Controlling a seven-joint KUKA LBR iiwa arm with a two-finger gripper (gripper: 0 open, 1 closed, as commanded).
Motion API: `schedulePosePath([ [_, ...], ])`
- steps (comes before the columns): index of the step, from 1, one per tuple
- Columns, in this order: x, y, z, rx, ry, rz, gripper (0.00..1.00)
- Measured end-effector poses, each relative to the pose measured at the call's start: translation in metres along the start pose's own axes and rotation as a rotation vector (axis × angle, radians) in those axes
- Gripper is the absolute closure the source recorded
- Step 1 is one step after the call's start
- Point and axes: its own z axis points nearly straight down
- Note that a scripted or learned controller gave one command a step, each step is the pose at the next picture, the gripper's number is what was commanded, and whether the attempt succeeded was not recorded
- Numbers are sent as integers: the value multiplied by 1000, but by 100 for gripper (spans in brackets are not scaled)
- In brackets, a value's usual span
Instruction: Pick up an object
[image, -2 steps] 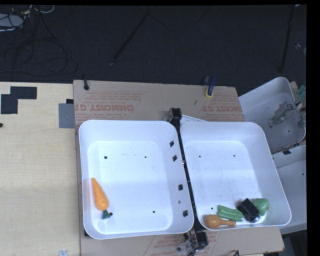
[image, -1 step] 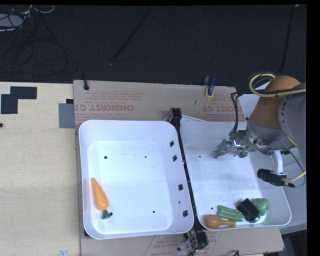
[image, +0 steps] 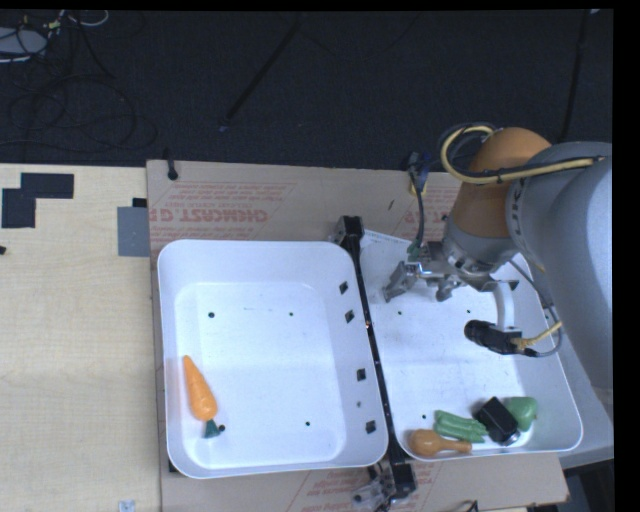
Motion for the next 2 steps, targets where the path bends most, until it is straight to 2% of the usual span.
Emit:
schedulePosePath([
  [1,-5,-1,-10,2,-2,4,100],
  [2,-5,-1,-10,2,-2,4,0],
])
